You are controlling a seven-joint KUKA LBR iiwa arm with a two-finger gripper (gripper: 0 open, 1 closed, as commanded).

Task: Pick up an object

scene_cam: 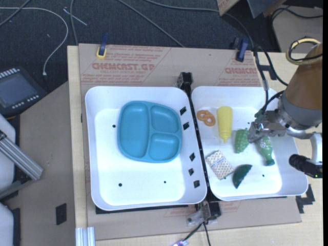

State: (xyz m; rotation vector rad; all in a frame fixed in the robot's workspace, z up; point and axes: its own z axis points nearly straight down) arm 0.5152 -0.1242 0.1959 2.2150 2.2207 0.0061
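Right now the claw point(256, 132) is hanging low over the right bin point(271, 188), reaching in from the right side; whether it is open or closed cannot be told, as its tip is blurring into the items beneath it. Just left of the claw a green toy point(241, 141) is lying, seemingly touching it, though real contact cannot be judged. Just below and right of the claw a second green piece point(266, 152) is resting. Further left a yellow corn point(224, 122) is standing lengthwise, with an orange pretzel point(206, 117) beside it. Below and left of the claw a patterned packet point(219, 164) and a dark green wedge point(241, 174) are sitting near each other. Well to the left, in the left bin point(102, 183), a blue plate point(149, 131) is lying flat on the worktop point(77, 137) side.
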